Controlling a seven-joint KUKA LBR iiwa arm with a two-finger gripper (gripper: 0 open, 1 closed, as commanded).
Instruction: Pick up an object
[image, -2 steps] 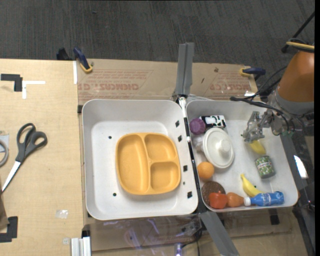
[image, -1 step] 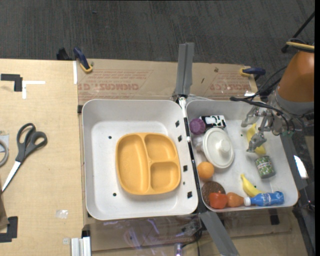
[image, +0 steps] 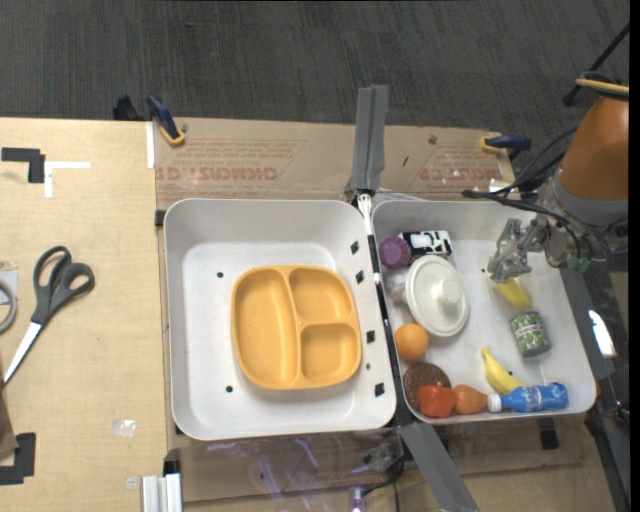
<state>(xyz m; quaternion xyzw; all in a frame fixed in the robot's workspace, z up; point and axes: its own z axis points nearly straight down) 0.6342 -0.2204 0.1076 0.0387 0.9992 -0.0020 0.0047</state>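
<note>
Gripper (image: 508, 262) is hovering in the right bin (image: 578, 318) near its far right corner, just above a small yellow piece (image: 515, 293); cannot tell its finger state. Nothing is visibly sitting between the fingers. Left bin (image: 190, 330) is carrying an orange divided tray (image: 297, 326) at centre.

floor (image: 250, 50): dark grey carpet | bench (image: 80, 400): pale wood | cardboard sheet (image: 260, 165): under the bins
</note>
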